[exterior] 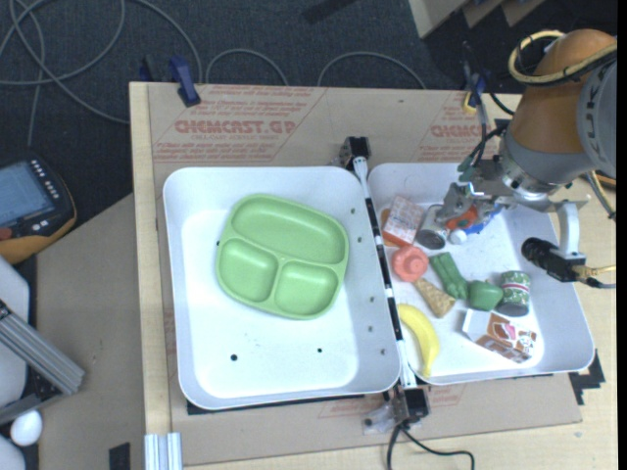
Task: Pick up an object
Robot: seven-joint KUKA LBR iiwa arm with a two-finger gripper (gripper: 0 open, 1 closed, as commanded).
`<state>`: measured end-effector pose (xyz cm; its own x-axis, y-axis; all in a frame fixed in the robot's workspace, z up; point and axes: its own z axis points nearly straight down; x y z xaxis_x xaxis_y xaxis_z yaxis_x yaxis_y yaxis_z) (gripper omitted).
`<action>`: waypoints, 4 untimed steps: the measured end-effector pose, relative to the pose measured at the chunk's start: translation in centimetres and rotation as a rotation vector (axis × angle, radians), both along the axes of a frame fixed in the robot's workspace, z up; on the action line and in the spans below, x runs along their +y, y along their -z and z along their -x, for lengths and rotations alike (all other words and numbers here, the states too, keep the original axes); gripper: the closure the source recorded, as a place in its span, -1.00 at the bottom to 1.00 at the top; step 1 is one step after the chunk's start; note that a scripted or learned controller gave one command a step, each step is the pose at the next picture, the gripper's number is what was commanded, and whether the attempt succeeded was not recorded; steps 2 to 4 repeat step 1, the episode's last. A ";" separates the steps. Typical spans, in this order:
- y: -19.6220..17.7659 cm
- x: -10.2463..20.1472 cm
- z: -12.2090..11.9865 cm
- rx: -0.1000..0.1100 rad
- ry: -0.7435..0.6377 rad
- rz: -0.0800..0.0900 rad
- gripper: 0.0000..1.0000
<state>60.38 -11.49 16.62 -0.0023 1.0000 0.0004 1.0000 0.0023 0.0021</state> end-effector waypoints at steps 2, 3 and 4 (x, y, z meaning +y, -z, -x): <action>-1.8 4.8 5.3 0.004 0.001 -0.001 1.00; -1.8 4.8 5.3 0.004 0.001 -0.001 1.00; -1.8 4.8 5.3 0.004 0.001 -0.001 1.00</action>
